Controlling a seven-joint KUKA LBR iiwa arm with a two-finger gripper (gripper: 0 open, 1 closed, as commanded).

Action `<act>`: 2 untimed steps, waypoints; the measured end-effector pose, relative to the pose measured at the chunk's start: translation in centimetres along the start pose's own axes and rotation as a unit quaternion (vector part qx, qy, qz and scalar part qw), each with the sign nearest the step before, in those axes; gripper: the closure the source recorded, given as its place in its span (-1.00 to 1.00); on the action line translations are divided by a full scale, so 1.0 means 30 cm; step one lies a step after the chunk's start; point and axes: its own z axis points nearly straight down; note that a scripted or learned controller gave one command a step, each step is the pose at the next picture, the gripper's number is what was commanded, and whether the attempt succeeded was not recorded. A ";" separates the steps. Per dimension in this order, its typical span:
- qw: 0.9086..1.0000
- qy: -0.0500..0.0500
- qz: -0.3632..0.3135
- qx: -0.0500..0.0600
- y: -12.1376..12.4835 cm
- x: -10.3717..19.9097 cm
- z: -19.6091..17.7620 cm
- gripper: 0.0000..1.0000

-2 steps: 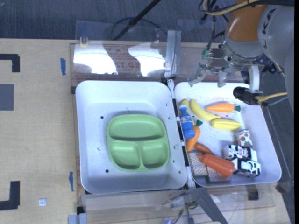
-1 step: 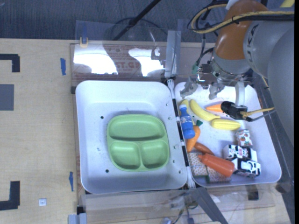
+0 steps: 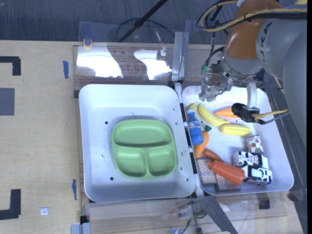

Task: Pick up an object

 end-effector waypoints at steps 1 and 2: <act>1.000 0.000 0.000 0.000 0.000 0.001 0.000 -1.00; 1.000 -0.001 -0.001 -0.002 0.003 0.002 -0.035 1.00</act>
